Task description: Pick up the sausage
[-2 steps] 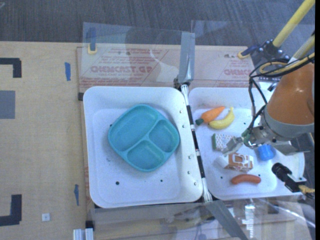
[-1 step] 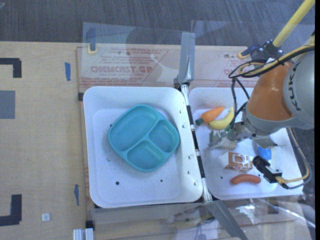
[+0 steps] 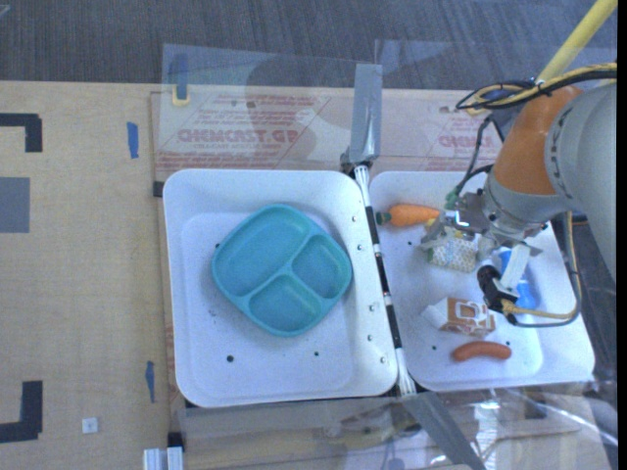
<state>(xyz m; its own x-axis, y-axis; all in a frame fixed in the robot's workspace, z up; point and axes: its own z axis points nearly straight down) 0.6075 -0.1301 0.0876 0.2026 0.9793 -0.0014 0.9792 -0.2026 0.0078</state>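
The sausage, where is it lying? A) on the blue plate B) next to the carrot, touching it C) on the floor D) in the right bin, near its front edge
D: the sausage lies on the floor of the right bin near its front edge, apart from the carrot at the back and away from the blue plate in the left bin.

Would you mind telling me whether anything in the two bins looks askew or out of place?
Only mildly. The blue divided plate in the left bin sits rotated, corners askew to the walls. In the right bin, the sausage, carrot and small packet lie scattered. Nothing looks spilled or damaged.
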